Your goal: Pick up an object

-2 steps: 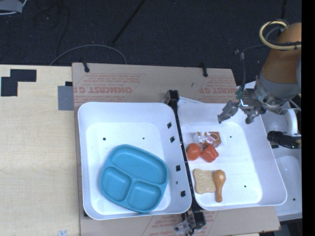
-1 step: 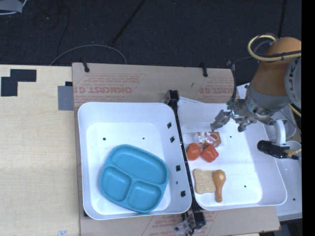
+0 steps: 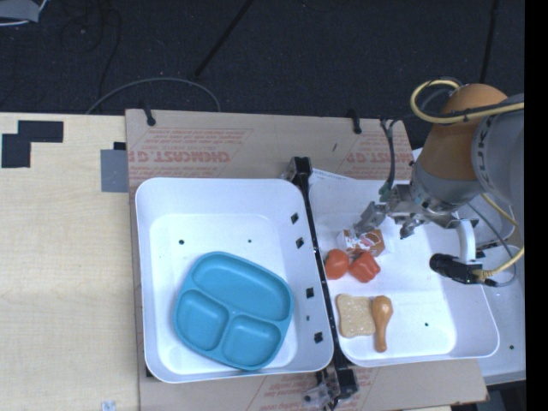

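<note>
At the frame's right, the claw (image 3: 387, 215) hangs open just above a small brown-wrapped packet (image 3: 364, 240); approach step, next lower and close.

the pincer (image 3: 374, 218) hangs over the right bin (image 3: 445, 336) above a small packet (image 3: 364, 241), beside two red toys (image 3: 351, 265).

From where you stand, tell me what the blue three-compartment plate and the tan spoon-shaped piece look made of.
Blue three-compartment plate: apparently moulded plastic, with a smooth, even colour, soft sheen and rounded dividers. Tan spoon-shaped piece: probably wood, or plastic coloured like it; matte tan-brown surface, grain too small to tell.
</note>
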